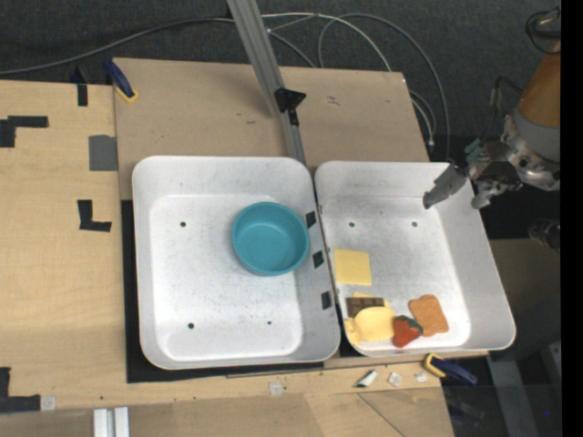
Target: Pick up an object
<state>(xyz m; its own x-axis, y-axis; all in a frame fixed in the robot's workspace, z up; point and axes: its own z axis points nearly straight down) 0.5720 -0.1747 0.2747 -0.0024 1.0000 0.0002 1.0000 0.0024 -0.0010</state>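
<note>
The gripper (453,187) is seen over the right bin's (474,244) far edge. Nothing is grasped. Whether the jaws are parted cannot be told.

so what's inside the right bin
The right bin holds a pale yellow square near its left wall and, in its near corner, a yellow piece, a red piece and an orange-brown piece. A dark item is partly covered by the yellow piece.
</note>
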